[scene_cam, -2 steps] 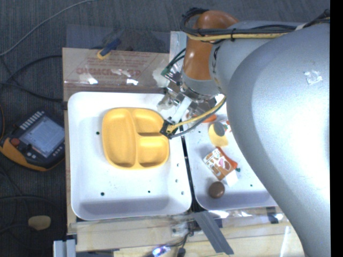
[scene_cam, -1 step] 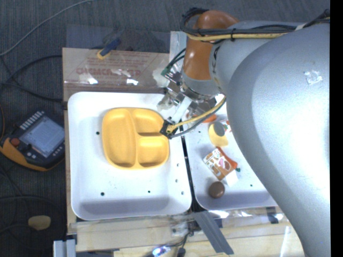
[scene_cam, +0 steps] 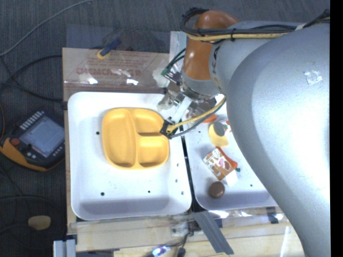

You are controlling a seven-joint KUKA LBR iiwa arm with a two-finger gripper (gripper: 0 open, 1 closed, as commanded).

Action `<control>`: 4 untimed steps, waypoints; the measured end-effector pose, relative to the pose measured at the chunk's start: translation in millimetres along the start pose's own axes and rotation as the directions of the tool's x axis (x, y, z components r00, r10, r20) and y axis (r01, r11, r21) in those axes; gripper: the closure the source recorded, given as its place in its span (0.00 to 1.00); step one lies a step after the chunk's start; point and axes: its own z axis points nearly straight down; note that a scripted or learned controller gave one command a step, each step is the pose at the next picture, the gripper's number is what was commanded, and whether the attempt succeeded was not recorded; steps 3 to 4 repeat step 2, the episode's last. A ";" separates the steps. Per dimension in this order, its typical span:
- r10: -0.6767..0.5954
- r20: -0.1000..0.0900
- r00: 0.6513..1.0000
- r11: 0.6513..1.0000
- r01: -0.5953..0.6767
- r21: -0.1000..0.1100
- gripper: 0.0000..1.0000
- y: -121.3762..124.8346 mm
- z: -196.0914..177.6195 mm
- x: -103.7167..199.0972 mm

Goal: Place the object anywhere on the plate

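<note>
Plate [scene_cam: 134, 138], yellow and sectioned, is lying in the left bin [scene_cam: 86, 197] as I'm hovering the gripper [scene_cam: 172, 123] at its right rim; grip state I cannot tell.

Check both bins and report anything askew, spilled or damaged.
Nothing stands out. The yellow plate lies flat in the left bin; the snack packet, brown ball and yellow piece sit loose but intact in the right bin.

A handheld control pendant [scene_cam: 33, 139] lay left of the worktop on dark carpet — a white cable [scene_cam: 64, 9] trailed above it. Behind the bins sat a cardboard sheet [scene_cam: 115, 68] — clear plastic over it.
</note>
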 end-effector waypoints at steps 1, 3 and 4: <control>0.000 0.000 1.000 1.000 0.000 0.000 0.00 0.0 0.0 0.0; 0.000 0.000 1.000 1.000 0.000 0.000 0.00 0.0 0.0 0.0; 0.000 0.000 1.000 1.000 0.000 0.000 0.00 0.0 0.0 0.0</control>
